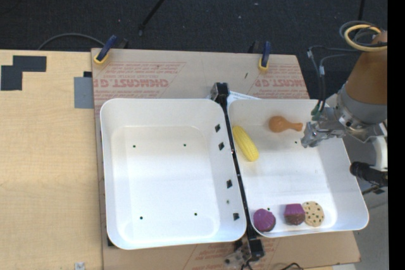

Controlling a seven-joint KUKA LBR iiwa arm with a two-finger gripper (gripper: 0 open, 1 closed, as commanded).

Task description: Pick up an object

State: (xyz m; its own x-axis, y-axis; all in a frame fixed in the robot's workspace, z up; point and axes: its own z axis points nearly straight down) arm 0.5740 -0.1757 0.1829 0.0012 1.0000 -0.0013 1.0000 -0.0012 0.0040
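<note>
Gripper (311, 136) poised just right of the orange drumstick toy (283, 124), within the right bin (345, 186); whether its fingers are apart cannot be told. Corn cob (245, 143) lies left of the drumstick, probably the nearest candidate for grasping.

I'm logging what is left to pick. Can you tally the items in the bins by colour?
Yellow: 1, the corn cob
Orange-brown: 1, the drumstick
Purple: 2, the round piece and the block
Tan: 1, the cookie
Total: 5, all in the right bin

Yellow corn (245, 143), purple ball (264, 219), speckled cookie (312, 214)
</note>
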